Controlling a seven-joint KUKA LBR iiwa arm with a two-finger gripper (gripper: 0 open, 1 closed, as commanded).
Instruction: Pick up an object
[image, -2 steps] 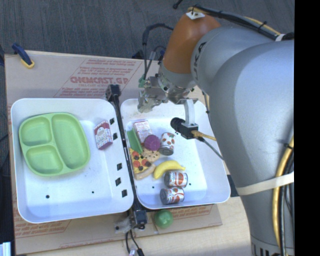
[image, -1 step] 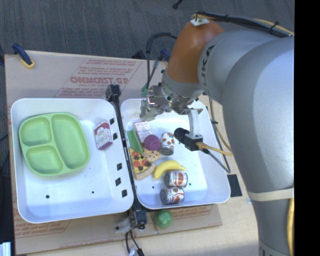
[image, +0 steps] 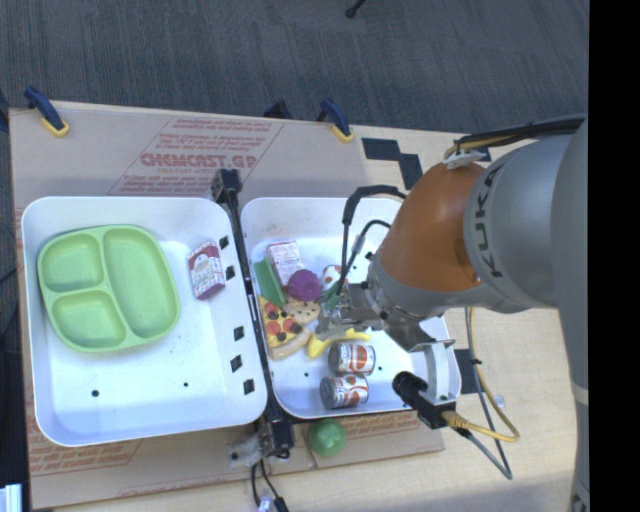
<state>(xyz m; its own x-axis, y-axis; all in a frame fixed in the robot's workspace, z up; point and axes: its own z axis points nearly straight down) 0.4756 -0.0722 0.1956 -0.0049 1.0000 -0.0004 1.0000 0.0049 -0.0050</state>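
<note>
Grey and orange, the arm (image: 470, 235) reaches in from the right of the frame and bends down over the right bin (image: 300, 212), its bulky orange wrist covering that bin's upper right part. The gripper (image: 338, 310) sits below the wrist at the middle of the bin, pointing toward frame left. Whether it is spread or closed cannot be told, and nothing can be seen held in it.

Just left of the gripper lies a cluster of toy food. A purple grape bunch (image: 304, 286) sits nearest to it. A pizza slice (image: 285, 328) lies below the grapes, its long axis slanting from upper left to lower right. A small pink-and-white carton (image: 284, 258) lies above the grapes with its long axis running roughly up and down the frame, tilted slightly. A green stick-like piece (image: 268, 276) lies beside the carton along the bin's left wall. A yellow piece (image: 318, 345) pokes out near the pizza's lower edge.

Two cans lie on their sides in the lower part of the bin, long axes running left to right: the upper can (image: 351, 358) just below the gripper, the lower can (image: 345, 391) near the bin's bottom rim.

In the left bin (image: 130, 415) rest a green divided plate (image: 107, 287) at upper left and a red packet (image: 206, 271) near the right wall. A green ball (image: 325, 437) lies outside the bins, below the right one.
</note>
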